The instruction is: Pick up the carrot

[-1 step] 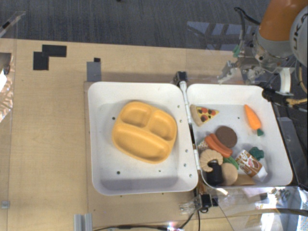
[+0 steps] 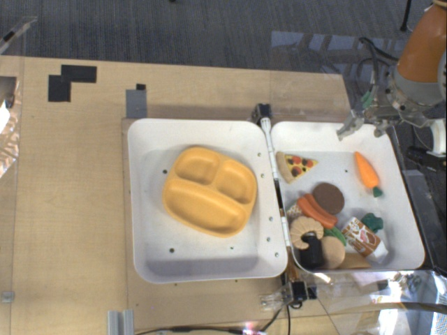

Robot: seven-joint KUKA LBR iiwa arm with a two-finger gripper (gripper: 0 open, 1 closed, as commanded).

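Camera view: I see the claw [image 2: 364,123] spread open, gripping nothing, over the far edge of the right bin [image 2: 405,208]. Carrot [image 2: 367,172] lies flat in that bin near its right wall, just below the claw, green tip pointing toward me. Pizza slice [image 2: 296,165] sits to its left; brown disc [image 2: 327,197] and a heap of toy food lie nearer. Yellow divided plate [image 2: 209,189] rests in left bin [image 2: 143,208].
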